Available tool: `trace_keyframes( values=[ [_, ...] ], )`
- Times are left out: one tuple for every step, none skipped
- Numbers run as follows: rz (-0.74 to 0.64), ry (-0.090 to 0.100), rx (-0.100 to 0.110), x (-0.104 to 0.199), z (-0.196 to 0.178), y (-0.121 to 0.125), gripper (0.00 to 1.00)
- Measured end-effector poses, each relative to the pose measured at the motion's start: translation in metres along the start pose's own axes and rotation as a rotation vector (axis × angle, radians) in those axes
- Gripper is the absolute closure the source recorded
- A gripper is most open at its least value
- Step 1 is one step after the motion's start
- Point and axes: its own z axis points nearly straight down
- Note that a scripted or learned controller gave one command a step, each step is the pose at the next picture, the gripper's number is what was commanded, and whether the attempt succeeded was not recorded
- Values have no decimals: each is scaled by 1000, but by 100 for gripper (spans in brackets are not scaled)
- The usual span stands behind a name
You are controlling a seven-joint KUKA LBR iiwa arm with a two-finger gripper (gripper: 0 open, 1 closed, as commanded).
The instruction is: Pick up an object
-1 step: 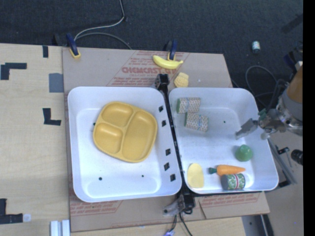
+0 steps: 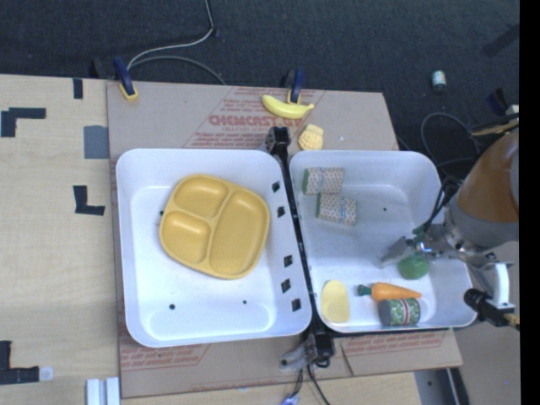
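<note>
The gripper (image 2: 411, 251) is seen at the right bin's (image 2: 371, 163) 3 o'clock side, just above a green ball (image 2: 413, 267); its state cannot be told. An orange carrot (image 2: 395, 291) and a can (image 2: 398, 311) are crowded at the ball's 6 o'clock, two patterned blocks (image 2: 332, 194) lie toward 10 o'clock, and a yellow divided plate (image 2: 214, 225) is set in the left bin (image 2: 139, 251).

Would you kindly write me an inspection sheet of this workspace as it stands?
Surface: two white bins; left bin, right bin, on cardboard.
Job's things: right bin holds two patterned blocks, green ball, carrot, can, pale yellow piece.
Clutter: yellow divided plate in left bin; banana and corn piece outside on cardboard.
Grippers: gripper low over green ball; grasp unclear.
Cables: white cable behind the bench.
Surroundings: dark carpet.
</note>
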Motion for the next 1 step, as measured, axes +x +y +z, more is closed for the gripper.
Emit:
trace_keyframes(
  values=[
    [0, 1, 1, 0, -9, 0, 100]
  ],
)
